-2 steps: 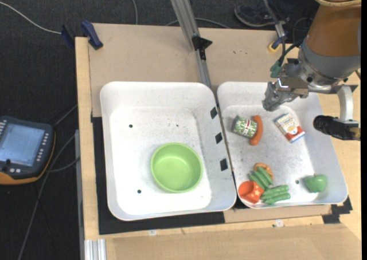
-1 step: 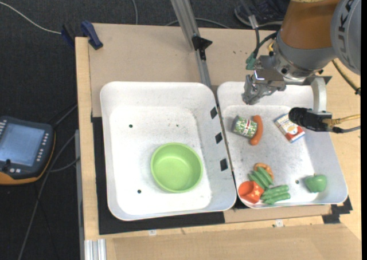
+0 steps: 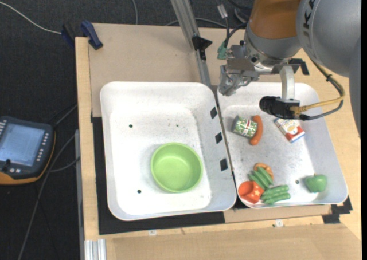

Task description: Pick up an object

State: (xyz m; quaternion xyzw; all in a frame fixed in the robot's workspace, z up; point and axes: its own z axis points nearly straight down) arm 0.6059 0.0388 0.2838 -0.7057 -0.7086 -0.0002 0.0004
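The grey arm with its orange band [image 3: 281,10] enters from the upper right and ends above the far left corner of the right-hand shallow white plastic bin [image 3: 330,156]. The gripper [image 3: 229,84] hangs at that corner, just beside the rim shared with the left-hand white bin [image 3: 114,138]. Nothing is seen between its fingers; whether they stand open or closed cannot be told, as the metal parts merge at this angle.

Contents of the right-hand bin, placed relative to the gripper:
- A small green-labelled can [image 3: 245,126] lies on its side just below the gripper, touching an orange sausage-shaped piece [image 3: 257,130] on its right.
- A small white and red carton [image 3: 290,129] lies further right, tilted.
- A cluster at the bin's near edge, well apart from the gripper: an orange-red round piece [image 3: 248,191], green pod-shaped pieces [image 3: 274,194] and a green-and-orange elongated piece [image 3: 262,174], touching or overlapping one another.
- A green rounded object [image 3: 316,182], possibly a toy pepper, sits in the near right corner.

The left-hand bin holds a light green round plastic bowl [image 3: 176,166], upright, well apart from the gripper.

Both bins rest on a tan board surface [image 3: 143,47]. A black cable fitting [image 3: 279,106] hangs from the arm over the right-hand bin.
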